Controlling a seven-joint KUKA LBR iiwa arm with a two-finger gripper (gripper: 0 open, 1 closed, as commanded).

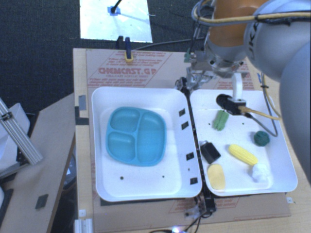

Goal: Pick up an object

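Corn (243, 155) near the right bin's (286, 178) front edge looks light, stiff, maybe slick; grab midway. Can't tell the gripper's (194, 81) state.

Dark speckled carpet floor (39, 42) behind my bench. Pale square sheet (115, 13) lies on carpet at top, small blue mark (113, 10) on it, thin dark rod slanting across. Bench top is tan board (146, 67) with red print. Lower wooden table (43, 144) sits at my view's left, aluminium extrusion bar (19, 135) lying on it. Light even, soft shadows.
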